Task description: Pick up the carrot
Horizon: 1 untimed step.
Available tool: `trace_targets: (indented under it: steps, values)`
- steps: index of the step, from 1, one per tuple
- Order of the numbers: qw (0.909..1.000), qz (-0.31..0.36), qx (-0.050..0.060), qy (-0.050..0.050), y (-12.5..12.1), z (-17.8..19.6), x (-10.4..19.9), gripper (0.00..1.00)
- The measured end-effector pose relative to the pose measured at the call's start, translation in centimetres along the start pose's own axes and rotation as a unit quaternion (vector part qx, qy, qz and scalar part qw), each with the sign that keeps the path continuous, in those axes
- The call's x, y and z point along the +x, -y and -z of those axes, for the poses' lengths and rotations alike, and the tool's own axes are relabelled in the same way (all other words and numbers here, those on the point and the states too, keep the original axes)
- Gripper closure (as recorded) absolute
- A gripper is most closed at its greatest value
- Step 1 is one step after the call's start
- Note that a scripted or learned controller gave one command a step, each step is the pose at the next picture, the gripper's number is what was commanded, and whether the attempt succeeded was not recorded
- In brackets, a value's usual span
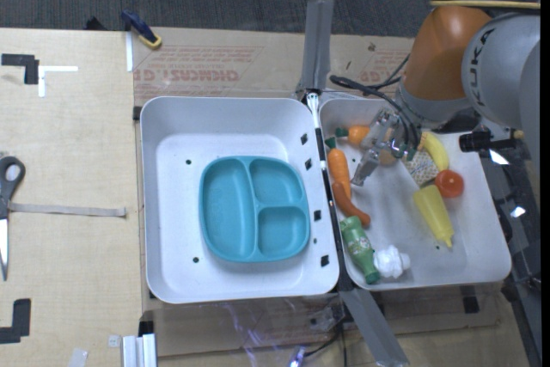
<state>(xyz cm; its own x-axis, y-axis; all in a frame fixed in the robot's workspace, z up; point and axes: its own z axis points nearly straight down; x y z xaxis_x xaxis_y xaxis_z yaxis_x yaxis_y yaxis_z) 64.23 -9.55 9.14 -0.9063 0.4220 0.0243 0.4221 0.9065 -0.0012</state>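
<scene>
One carrot (340, 180), one gripper (375, 157) just beside it, no grasp yet.

Inspection finds the carrot lying in the right bin (481, 266), hard against the wall it shares with the left bin (155, 185), which holds a blue divided plate (255, 209). Its long axis runs along that wall, thick end toward the far edge, thin end curling toward the green bottle (358, 247). The gripper hangs above the bin floor to the carrot's right, toward the far end, with nothing between its fingers; whether they are spread or closed cannot be read from this angle. In my judgement the coming move turns on a short shift leftward toward the wall, with jaws set across the carrot's length. Wall clearance looks tight.
</scene>
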Motion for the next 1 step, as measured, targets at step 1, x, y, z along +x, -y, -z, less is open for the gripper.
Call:
trace_targets:
  steps: [1]
  values:
    - [0.9974,-0.072,0.002,-0.001,-0.51,-0.1,0.34,0.0]
